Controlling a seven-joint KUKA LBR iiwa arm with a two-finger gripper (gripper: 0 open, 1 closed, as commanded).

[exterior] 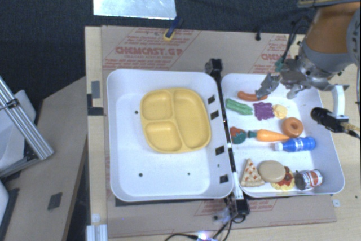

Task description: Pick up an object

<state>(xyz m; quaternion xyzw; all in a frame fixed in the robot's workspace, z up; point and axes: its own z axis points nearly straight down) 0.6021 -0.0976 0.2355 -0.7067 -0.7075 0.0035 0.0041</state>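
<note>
- Right now the jaws (280,85) hang apart and bare over the far end of the right bin (333,138), grasping nothing.
- Just below them lie a hot dog (251,96), purple grapes (263,110) and a green pickle (238,106), packed near one another.
- Descending here risks a finger landing on two toys at once, nudging both aside.
- The hot dog lies close to the bin's wall, so a finger could catch the rim.
- The yellow tray (173,119) sits in the left bin (121,138).
</note>
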